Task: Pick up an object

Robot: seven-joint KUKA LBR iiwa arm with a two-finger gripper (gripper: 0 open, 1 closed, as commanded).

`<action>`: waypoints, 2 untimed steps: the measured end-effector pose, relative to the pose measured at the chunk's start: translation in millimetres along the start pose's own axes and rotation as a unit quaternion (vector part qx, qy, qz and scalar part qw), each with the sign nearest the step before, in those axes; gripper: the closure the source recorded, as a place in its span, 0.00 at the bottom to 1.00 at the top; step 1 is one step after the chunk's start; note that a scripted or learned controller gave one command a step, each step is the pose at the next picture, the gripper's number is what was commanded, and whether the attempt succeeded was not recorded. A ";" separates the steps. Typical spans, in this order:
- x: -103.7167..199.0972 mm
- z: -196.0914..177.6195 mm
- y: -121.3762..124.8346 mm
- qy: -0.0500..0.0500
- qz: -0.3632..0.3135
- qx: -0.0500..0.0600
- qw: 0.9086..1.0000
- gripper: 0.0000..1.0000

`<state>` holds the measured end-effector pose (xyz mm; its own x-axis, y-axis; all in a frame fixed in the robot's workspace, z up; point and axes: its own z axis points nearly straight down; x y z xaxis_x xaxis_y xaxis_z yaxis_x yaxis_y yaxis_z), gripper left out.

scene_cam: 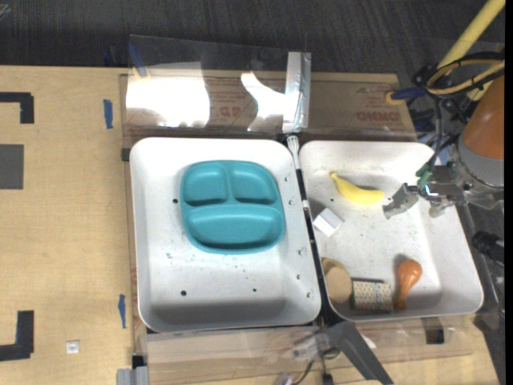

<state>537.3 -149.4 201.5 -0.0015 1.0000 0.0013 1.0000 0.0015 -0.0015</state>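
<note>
The banana lies flat on the floor of the right bin, in its upper half toward the far wall, clear of the other things. Its long axis runs from upper left to lower right, bowed so the ends lift toward the far wall: the narrow end points at the divider between the bins, and the blunt end points right, toward the pincer. Being the nearest thing to the tool and having open floor around it, it looks like the likely target, though the task names no one object.

The pincer hangs just beside that blunt end, apart from it, with nothing between its tips. Whether those tips stand apart or together is too small to tell. The arm enters from the right and leans in over the bin wall, which is why the tool comes at the fruit from its end rather than across it; a grip across the short width would probably call for a turn of the wrist.

A small white block sits near the divider, below the banana. Along the near wall rest a tan round piece, a patterned roll and an orange pear-shaped thing. In the left bin a teal divided plate lies face up. Both bins sit on the desk.
</note>
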 end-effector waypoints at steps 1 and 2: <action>49.9 75.9 53.1 0.000 0.024 0.001 1.000 0.00; 51.2 114.3 60.9 -0.001 0.013 -0.003 1.000 0.00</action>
<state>598.0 -97.9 87.2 0.0241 0.9997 0.0000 0.9997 -0.0241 0.0040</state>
